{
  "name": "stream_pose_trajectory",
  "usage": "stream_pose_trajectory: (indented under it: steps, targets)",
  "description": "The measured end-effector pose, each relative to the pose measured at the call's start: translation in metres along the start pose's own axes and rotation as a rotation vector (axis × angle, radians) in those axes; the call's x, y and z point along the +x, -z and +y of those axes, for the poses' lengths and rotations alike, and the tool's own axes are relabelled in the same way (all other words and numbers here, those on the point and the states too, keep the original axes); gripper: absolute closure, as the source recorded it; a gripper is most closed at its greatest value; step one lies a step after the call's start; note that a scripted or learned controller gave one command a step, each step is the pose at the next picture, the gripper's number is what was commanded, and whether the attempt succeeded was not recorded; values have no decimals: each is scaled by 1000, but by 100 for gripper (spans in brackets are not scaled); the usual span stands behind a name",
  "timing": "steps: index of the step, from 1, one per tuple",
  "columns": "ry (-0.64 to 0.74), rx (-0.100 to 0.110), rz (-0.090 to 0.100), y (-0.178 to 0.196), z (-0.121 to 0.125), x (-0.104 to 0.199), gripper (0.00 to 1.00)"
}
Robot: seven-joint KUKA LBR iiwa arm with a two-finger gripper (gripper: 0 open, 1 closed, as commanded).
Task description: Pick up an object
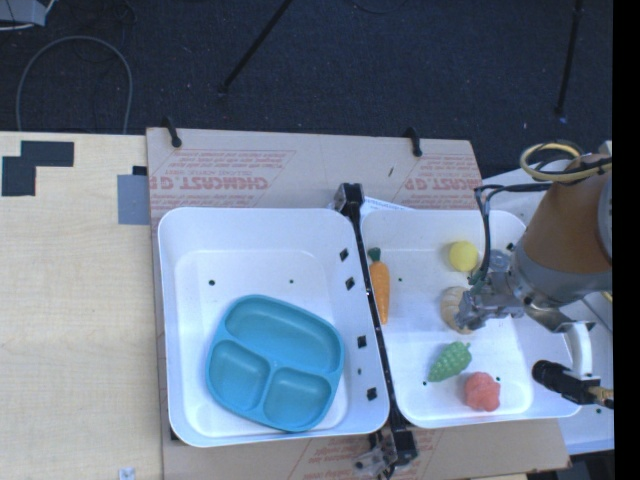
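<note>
A: Surface and room?
B: Pale wood-grain bench (70,308) is carrying a cardboard sheet (300,173) with two shallow white bins sitting side by side on it. Dark carpet (330,58) is running behind, with cables and thin stand legs lying across it. Grey and black patches are sitting on the bench's far left.

A: Any writing?
B: Red print on the cardboard's far edge is showing upside down, too blurry to read.

A: Left bin (190,238)?
B: It's holding a blue sectioned tray (275,361), smooth plastic with rounded corners, lying towards the near edge.

A: Right bin (420,230)?
B: An orange carrot (379,286) with a green top is lying along the left wall. A yellow ball (463,256) is sitting near the far right corner. A bumpy green piece (451,360) and a pinkish-red lumpy one (482,391) are lying near the near edge, close together.

A: Gripper (472,308)?
B: It's reaching in from the right, hovering over a tan roundish object (452,304) in the bin's middle right. Fingers are too blurred; can't tell whether they're apart or together, or whether anything is being held.
</note>
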State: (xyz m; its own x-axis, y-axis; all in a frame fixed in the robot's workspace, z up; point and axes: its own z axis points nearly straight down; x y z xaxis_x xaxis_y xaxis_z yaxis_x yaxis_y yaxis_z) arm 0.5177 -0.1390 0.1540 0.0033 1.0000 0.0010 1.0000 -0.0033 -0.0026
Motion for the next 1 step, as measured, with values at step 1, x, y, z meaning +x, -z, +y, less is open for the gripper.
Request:
stream_pose_trajectory:
  steps: [1]
  targets:
    - [4, -2, -1, 53, 8, -7, 100]
